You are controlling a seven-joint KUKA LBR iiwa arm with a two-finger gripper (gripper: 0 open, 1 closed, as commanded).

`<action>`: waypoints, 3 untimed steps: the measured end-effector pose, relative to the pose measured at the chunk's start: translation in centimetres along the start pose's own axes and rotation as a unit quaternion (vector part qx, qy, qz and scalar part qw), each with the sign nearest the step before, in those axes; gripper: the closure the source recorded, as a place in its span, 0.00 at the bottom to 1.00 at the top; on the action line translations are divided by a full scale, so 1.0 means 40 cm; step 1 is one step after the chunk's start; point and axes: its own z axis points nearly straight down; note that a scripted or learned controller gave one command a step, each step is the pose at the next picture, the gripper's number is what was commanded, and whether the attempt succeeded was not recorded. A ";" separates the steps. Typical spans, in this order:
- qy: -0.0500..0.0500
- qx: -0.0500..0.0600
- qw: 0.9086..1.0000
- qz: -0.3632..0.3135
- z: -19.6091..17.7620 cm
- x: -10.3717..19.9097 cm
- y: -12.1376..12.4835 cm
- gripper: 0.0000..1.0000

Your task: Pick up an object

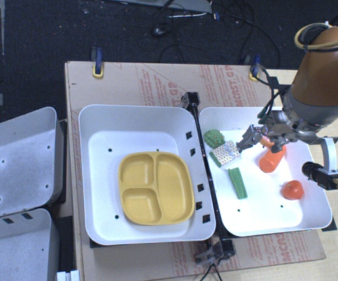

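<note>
The right bin [309, 215] holds several small objects. A green bumpy piece [214, 137] lies near its left wall, with a speckled white block [224, 153] just below it. A green stick [237, 182] lies in the middle. An orange cylinder [271, 158] and a red rounded piece [292, 189] sit further right. My gripper [254, 138] hangs over the bin's upper middle, just right of the speckled block and up-left of the orange cylinder. I see nothing held in it.
The left bin [99, 157] carries a yellow divided plate [156, 187]. A black divider [203, 157] runs between the bins. The arm's grey and orange body [321, 75] overhangs the right bin's upper right corner. White lids [17, 157] lie off the bench to the left.
</note>
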 end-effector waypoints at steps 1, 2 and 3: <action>-0.001 -0.005 1.000 -0.001 -0.013 0.000 0.005 0.00; 0.000 -0.003 1.000 0.000 0.106 0.012 -0.014 0.00; -0.001 -0.003 1.000 0.001 0.221 -0.005 -0.017 0.00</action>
